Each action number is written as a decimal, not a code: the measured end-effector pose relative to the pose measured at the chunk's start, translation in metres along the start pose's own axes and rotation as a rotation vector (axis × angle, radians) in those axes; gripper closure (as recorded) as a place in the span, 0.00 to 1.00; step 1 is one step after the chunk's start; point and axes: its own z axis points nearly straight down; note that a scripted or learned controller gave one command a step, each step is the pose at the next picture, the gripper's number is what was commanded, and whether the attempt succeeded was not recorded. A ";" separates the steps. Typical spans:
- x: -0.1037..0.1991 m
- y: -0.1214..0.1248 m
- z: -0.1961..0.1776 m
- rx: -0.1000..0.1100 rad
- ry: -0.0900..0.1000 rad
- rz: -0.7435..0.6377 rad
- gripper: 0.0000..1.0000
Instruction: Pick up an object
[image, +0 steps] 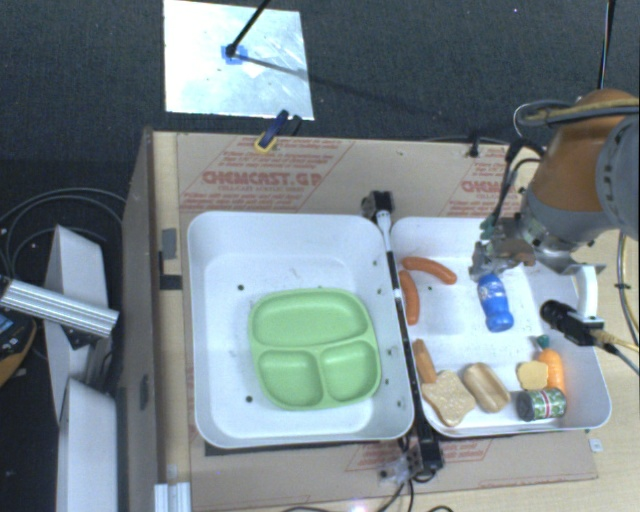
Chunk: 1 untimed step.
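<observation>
Nearest the camera, along the front wall of the right bin (600, 405), lies a row of toy foods: a slice of bread (447, 399), a bun (485, 386), a small green can (541, 404), and at the can's twelve o'clock a yellow piece (532, 375) beside an orange carrot-like piece (553, 366). They look scattered loosely, as pick targets would be. In the left bin (215, 270) a green divided plate (314, 347) sits flat near the front, nothing on it.

Farther back in the right bin, one sausage (409, 296) lies along the dividing wall and a second sausage (428, 269) lies at its one o'clock. At that sausage's four o'clock is a blue bottle (495, 305), the likely target, lying on the bin floor. The gripper (497, 258) hangs at the bottle's twelve o'clock, just over its cap end, seemingly lined up to descend. I cannot tell how its grip stands, and nothing is visibly held.

Beyond the bins, a yellow-and-blue clip (273, 131) rests on the cardboard.
</observation>
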 end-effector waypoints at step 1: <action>-0.060 -0.053 -0.024 0.000 -0.001 0.001 1.00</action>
